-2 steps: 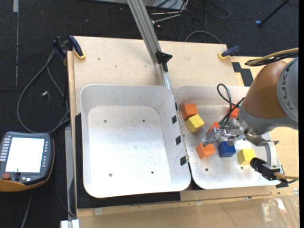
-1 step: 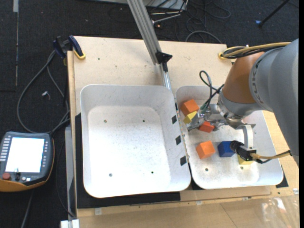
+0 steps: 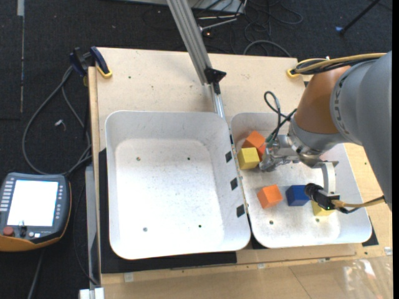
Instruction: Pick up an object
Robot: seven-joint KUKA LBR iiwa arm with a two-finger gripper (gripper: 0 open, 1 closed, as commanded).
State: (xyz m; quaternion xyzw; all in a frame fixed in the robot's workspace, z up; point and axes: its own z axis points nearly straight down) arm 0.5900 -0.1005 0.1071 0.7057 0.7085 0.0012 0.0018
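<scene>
Hovering: end effector [image 3: 269, 161] beside yellow block [image 3: 248, 157] | grip state: cannot tell | small yellow piece [image 3: 322, 209]: half-hidden by cable

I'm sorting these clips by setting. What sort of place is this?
Likely a robotics lab: a grey arm reaches over two white bins on a plywood bench, with a teach pendant and loose cables on the floor.

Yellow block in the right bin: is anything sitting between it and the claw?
Nothing visible does. The claw sits right beside the yellow block, on its right. An orange block touches the yellow one from behind, not in the gap. Another orange block and the blue block lie nearer the camera.
</scene>
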